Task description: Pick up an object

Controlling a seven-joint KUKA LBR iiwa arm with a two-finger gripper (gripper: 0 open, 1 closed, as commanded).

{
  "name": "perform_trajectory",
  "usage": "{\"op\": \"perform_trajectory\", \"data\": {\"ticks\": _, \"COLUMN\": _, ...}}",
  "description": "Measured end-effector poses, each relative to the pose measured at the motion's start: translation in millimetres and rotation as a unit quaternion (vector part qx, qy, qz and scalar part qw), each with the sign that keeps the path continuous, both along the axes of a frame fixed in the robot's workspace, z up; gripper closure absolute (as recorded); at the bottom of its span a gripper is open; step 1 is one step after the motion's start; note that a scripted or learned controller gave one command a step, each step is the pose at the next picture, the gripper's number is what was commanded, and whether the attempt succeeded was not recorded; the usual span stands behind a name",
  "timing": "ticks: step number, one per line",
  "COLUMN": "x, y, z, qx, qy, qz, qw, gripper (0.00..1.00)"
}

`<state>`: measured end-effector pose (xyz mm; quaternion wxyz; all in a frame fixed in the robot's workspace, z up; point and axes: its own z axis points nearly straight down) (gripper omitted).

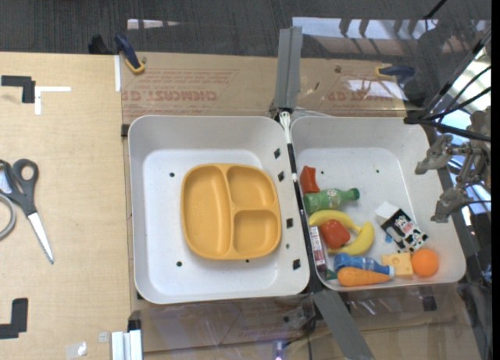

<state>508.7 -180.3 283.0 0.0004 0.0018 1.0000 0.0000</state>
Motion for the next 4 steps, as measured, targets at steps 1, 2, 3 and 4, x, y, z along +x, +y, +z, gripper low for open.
{"op": "perform_trajectory", "data": {"ticks": 1, "x": 10, "y": 6, "z": -191, "qx": -0.0002, "qy": -0.001, "qz": -0.034, "qw": 0.9994, "gripper": 0.0}}
{"op": "perform_trajectory", "data": {"ticks": 2, "x": -22, "y": 55, "z": -184, "qx": -0.0051, "qy": -0.016, "qz": -0.097, "qw": 0.9952, "gripper": 0.0}}
{"op": "perform_trajectory", "data": {"ticks": 3, "x": 130, "y": 57, "z": -106, "qx": -0.0004, "qy": -0.001, "qz": -0.174, "qw": 0.9848, "gripper": 0.0}}
{"op": "perform_trajectory", "data": {"ticks": 4, "x": 118, "y": 72, "z": -168, "qx": -0.0009, "qy": -0.013, "qz": -0.168, "qw": 0.9857, "gripper": 0.0}}
